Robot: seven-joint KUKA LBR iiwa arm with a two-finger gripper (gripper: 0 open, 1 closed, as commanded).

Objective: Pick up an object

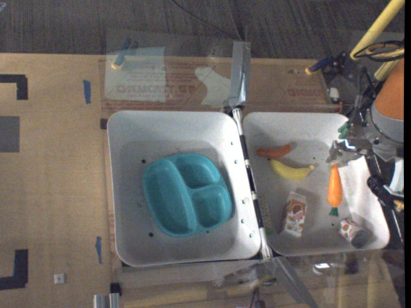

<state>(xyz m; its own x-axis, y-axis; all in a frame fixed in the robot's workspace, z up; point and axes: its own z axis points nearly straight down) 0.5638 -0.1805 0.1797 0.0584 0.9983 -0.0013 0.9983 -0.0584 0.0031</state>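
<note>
A: Where is the arm [390, 104]?

B: It comes in at three o'clock and hangs over the right bin [282, 124], at that bin's upper right corner. The gripper [343, 151] sits just above the carrot [334, 188], close to its upper end.

A: Does it have hold of anything?

B: I cannot tell. The metal parts at the tip blur together, so how far it stands open is not readable, and nothing shows plainly between them.

A: What lies in the right bin?

B: The carrot stands lengthwise near the three o'clock wall, green end toward six. A banana [291, 169] lies near the middle, with a sausage [274, 151] just beside it at twelve o'clock (the two look close but apart). A small carton [295, 215] lies tilted toward six o'clock, and a can [352, 231] lies on its side in the corner at about five.

A: And the left bin [128, 140]?

B: A teal tray [186, 194] with three compartments, turned slightly askew, a little below centre.

A: Around the bins?

B: The table [51, 172] is tan, with black and blue tape marks at nine o'clock.
</note>
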